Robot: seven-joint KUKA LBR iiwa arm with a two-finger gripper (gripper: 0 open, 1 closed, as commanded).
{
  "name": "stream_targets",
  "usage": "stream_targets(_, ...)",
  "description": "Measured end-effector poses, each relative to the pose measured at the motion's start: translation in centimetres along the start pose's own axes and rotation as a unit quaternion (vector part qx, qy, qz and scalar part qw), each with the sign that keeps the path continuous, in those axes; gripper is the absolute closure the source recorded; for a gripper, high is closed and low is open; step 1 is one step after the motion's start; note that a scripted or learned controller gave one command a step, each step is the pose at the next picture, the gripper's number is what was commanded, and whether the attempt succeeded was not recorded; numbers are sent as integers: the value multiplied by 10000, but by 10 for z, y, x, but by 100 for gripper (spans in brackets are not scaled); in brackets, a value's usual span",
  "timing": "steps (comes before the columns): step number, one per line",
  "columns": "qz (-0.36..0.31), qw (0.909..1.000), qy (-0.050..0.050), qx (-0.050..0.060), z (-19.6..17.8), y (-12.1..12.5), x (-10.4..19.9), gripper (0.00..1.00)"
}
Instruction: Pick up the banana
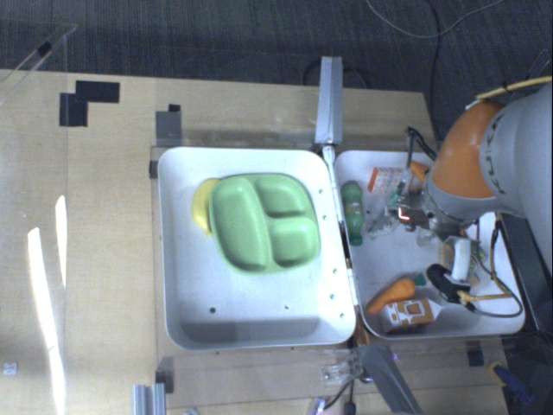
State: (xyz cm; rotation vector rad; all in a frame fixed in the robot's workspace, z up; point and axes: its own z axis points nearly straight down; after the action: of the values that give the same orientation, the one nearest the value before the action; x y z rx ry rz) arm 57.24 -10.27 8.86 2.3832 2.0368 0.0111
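Low in the right-hand white bin (510, 322), at the end of the grey-and-orange KUKA arm (510, 145): the gripper (404, 216), its spread impossible to tell from above. Well apart to its left, across the divider in the left-hand bin (259, 331): the banana (201, 206), mostly hidden beneath a green compartment tray (263, 221). Just left of the gripper, a green bottle (352, 207). Toward the view's bottom edge from it, a carrot (393, 290) touching a small carton (408, 316).
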Motion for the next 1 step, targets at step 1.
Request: stream_targets(1, 57, 10000, -2, -21, -1, -17, 1, 0)
